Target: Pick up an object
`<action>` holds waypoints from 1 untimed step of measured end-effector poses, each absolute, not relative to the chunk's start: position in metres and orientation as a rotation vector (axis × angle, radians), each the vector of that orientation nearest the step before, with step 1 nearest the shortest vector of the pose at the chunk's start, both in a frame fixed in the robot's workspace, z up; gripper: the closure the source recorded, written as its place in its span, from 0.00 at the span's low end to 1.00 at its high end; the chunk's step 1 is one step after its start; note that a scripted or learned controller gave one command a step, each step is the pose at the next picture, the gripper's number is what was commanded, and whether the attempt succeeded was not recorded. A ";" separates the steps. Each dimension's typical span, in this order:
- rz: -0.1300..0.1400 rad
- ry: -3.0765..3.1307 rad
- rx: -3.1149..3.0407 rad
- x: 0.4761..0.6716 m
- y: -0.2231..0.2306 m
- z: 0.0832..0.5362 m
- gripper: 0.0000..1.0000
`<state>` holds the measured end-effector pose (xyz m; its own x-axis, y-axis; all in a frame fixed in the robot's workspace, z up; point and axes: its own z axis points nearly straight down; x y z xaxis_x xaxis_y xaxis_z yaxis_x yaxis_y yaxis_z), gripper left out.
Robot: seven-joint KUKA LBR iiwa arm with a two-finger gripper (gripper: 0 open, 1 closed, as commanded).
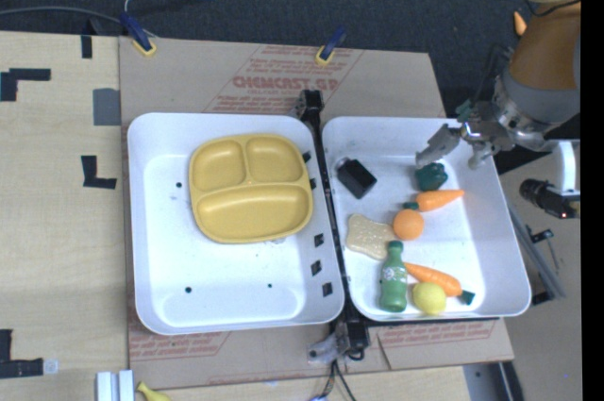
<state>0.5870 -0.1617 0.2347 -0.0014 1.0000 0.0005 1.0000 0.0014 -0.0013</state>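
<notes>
While your gripper [460, 144] hangs with fingers spread and nothing between them over the right bin's [505, 243] far right, nothing is picked yet; descent, grasp and lift remain. Nearest candidate: a small dark green toy [431, 175] just beside the fingertips, lumpy plastic. Near it, a smooth tapered carrot [442, 198] and a round orange [408, 224]. Left bin [151, 229] holds a glossy yellow divided plate [251, 186].

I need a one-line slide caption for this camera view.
Tool open above the right bin of toy food; yellow divided plate in the left bin.
</notes>
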 end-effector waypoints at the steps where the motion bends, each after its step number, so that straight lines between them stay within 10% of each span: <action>1: -0.009 -2.233 -2.230 0.597 -0.173 0.108 0.00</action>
